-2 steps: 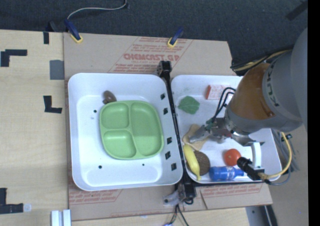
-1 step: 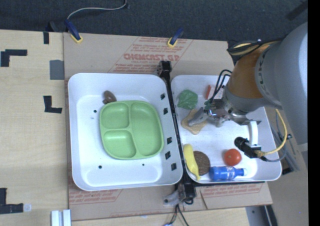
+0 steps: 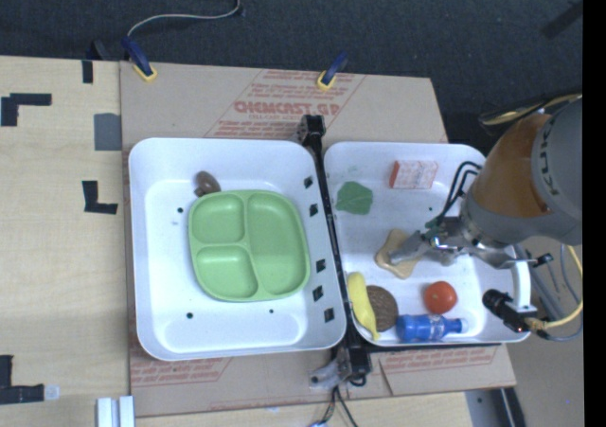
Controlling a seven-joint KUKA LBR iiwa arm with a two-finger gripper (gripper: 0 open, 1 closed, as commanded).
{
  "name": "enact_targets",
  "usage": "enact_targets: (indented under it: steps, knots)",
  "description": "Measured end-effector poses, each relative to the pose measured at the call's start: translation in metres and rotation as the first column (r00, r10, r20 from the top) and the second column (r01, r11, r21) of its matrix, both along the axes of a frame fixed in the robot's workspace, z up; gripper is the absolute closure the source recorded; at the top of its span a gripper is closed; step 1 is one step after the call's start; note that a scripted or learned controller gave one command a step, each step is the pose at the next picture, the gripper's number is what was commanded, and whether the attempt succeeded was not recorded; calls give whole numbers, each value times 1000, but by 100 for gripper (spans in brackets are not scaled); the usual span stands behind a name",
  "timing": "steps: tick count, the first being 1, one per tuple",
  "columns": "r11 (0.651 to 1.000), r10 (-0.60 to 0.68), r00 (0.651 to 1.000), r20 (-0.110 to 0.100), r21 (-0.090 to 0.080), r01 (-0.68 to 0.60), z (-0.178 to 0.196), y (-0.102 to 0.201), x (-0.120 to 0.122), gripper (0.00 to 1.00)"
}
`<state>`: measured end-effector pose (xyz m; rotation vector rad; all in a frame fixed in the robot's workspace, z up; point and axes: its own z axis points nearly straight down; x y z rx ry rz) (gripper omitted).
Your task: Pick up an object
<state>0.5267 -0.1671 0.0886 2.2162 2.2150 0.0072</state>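
My gripper (image 3: pixel 414 247) reaches in from the right and is low in the right bin (image 3: pixel 379 158). It sits right over a tan, bone-shaped object (image 3: pixel 395 261) and hides that object's upper right part. A red tomato (image 3: pixel 439 297) lies just below the gripper. Along the bin's near wall lies a blue bottle (image 3: pixel 428 328). At the bin's near left are a yellow banana (image 3: pixel 360 303) and a brown round cookie (image 3: pixel 383 304). A green piece (image 3: pixel 355 198) and a pink box (image 3: pixel 414 173) lie farther back.
The left bin (image 3: pixel 161 179) holds a green divided plate (image 3: pixel 250 243) and a small brown object (image 3: pixel 206 183) at its far left. A black divider (image 3: pixel 322 217) separates the bins. The arm's orange band (image 3: pixel 516 165) hangs over the right bin's right wall.
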Motion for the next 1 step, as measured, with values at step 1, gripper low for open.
enact_targets:
  steps: [1]
  knots:
    - [1000,-1,1000,3,-1,1,0,6,-36,0]
